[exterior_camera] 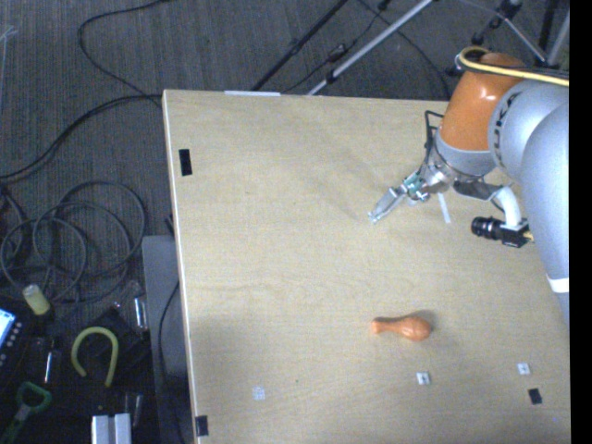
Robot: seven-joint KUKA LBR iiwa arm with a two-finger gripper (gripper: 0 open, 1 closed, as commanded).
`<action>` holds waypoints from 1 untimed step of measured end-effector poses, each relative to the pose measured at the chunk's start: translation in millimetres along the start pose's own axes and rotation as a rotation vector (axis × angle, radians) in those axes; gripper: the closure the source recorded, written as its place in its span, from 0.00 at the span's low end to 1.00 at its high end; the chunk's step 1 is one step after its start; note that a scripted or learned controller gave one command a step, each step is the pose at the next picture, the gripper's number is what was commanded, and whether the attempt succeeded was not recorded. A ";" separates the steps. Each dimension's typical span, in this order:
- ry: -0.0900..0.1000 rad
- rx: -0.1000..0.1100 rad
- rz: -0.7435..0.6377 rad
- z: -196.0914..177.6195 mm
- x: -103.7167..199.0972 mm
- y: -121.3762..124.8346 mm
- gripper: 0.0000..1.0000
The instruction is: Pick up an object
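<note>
Small orange pear-shaped object (404, 326), lying on its side on the tan desk (277, 248), narrow neck pointing to 9 o'clock, bulbous end toward 3 o'clock.

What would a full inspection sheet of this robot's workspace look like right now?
Surface: pale wooden tabletop with small black and white markers.
Job's things: one orange pear-shaped object lying on its side, untouched.
Clutter: nothing seen on the tabletop.
End effector: the end effector hangs over the tabletop's far right, apart from the orange object, nothing between its fingers.
Cables: black cables coiled on the carpet at left.
Surroundings: grey carpet, metal stand legs, green U-shaped tool.
</note>
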State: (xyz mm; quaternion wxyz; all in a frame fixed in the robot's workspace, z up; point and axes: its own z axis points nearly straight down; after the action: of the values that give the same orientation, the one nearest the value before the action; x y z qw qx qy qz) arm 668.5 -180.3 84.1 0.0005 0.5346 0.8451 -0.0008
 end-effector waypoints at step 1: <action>0.000 0.000 -0.031 -0.1 34.2 8.4 0.00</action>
State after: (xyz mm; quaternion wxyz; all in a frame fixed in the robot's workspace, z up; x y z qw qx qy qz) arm 661.4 -145.8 84.1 0.0004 0.5214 0.8533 -0.0006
